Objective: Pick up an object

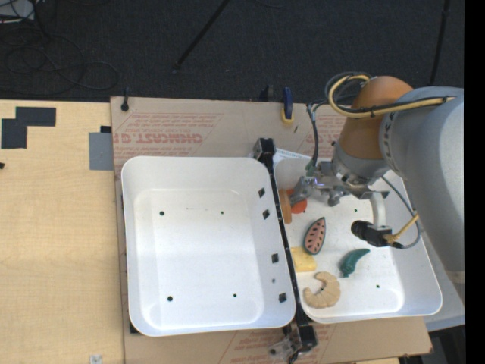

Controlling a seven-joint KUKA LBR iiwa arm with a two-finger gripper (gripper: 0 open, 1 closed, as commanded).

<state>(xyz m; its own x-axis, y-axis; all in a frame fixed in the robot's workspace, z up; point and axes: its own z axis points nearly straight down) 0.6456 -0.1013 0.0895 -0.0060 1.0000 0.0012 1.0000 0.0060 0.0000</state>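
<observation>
Left white bin [197, 256] and right white bin [402, 294] sit side by side, grey arm [428, 158] over the right one. Gripper [306, 192] low by an orange piece [286, 200] at that bin's upper left; whether it is spread or pinching cannot be told. Below lie a tan croissant [323, 290], watermelon slice [314, 236], teal piece [352, 261] and yellow block [304, 261].

Left bin [197, 249] lies open; in the right bin [390, 294] a yellow block [304, 262] perhaps touches the left wall.

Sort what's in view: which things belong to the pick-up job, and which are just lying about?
Job: hand; right bin; watermelon slice; yellow block; tan curved piece; teal piece; orange piece by the hand.
Lying about: left bin; blue clamp; cardboard sheet.
</observation>
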